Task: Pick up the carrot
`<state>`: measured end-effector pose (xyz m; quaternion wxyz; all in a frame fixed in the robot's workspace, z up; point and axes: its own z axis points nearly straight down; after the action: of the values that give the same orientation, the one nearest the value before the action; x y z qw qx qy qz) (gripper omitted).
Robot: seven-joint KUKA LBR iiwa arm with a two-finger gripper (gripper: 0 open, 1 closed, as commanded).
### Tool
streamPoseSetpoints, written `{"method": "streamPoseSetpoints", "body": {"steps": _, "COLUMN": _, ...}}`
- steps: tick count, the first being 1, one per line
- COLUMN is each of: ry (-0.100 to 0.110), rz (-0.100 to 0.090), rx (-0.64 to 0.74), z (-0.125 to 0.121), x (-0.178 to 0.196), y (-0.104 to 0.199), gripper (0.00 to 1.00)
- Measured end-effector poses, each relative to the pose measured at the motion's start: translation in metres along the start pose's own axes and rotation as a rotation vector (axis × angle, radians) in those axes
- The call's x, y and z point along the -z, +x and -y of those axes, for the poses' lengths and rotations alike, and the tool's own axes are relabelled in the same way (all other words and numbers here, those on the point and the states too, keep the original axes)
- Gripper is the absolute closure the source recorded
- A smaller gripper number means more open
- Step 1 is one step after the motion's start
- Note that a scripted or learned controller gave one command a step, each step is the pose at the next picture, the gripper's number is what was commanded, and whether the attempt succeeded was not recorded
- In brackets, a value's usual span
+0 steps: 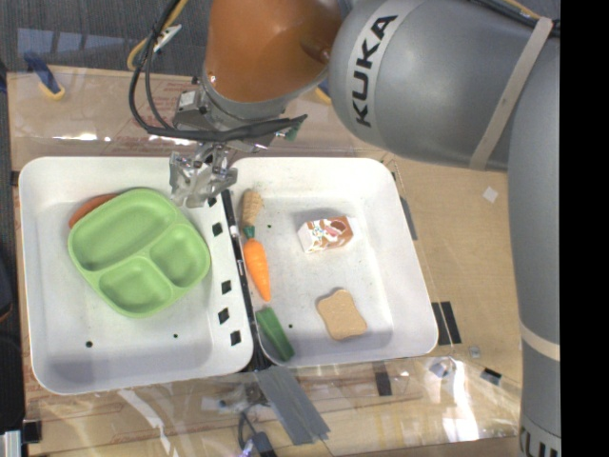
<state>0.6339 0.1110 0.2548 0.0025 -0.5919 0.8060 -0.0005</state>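
Note:
The carrot is orange and lies lengthwise in the right bin, close to its left wall. My gripper hangs above the wall between the two bins, up and to the left of the carrot, roughly a hand's width away. Nothing shows between its metal fingers. The orange wrist band and grey arm rise above it and hide the bench behind.
A green divided plate sits in the left bin, over an orange-red thing. The right bin also has a tan bread stick, a white packet, a toast slice and a green vegetable.

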Motion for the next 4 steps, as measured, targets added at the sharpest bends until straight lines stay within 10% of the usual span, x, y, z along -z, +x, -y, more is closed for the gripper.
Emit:
{"method": "streamPoseSetpoints", "body": {"steps": 2, "ry": -0.003, "rz": 0.002, "rx": 1.139, "z": -0.001, "x": 0.048, "y": 0.025, "gripper": 1.0}}
{"method": "streamPoseSetpoints", "body": {"steps": 4, "ry": -0.012, "rz": 0.003, "rx": 1.668, "z": -0.115, "x": -0.063, "y": 0.126, "gripper": 1.0}}
